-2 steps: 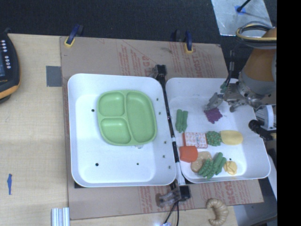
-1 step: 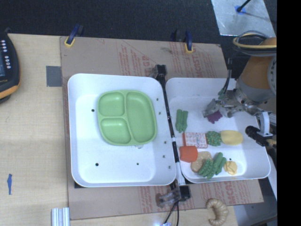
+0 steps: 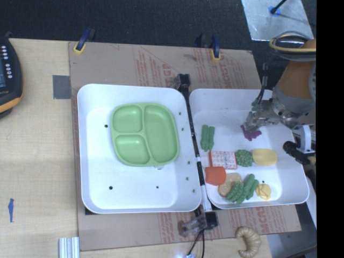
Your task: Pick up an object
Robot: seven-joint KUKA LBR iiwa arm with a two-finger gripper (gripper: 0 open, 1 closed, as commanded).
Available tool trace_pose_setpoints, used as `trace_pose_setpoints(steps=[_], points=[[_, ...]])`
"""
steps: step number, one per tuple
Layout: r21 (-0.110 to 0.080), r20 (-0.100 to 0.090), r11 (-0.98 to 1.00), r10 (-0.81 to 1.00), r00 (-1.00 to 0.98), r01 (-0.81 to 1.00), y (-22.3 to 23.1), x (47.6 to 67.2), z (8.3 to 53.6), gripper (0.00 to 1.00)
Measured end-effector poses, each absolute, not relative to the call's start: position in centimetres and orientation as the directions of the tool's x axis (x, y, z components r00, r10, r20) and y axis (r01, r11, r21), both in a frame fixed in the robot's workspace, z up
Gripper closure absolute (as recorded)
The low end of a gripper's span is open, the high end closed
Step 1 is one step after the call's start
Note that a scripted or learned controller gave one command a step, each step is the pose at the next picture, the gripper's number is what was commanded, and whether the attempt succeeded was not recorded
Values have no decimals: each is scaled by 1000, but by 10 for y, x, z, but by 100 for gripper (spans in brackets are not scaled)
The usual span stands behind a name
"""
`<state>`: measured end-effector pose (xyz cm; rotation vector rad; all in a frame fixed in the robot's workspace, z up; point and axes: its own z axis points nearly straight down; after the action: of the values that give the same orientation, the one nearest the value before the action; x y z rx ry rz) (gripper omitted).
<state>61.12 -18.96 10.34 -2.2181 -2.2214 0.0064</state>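
From my remote seat I see a pale wooden bench with a brown cardboard sheet laid over it, held at its far edge by a yellow clamp and a blue clamp. Beyond the bench lies a dark carpeted floor, with a grey sheet lying on it at the upper right. A black and orange handheld controller rests at the bench's left edge, and the light falls even and soft.

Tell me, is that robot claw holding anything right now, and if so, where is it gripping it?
It cannot be told. The gripper sits right over a small purple item in the right bin, touching or nearly so, but no hold shows.
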Motion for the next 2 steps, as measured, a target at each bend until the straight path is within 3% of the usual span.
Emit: trace_pose_setpoints(steps=[1, 2], points=[[-5, -1, 2, 1000, -2, 1000, -190, 611, 103, 0], [-5, -2, 1, 1000, -1, 1000, -191, 611, 114, 100]])
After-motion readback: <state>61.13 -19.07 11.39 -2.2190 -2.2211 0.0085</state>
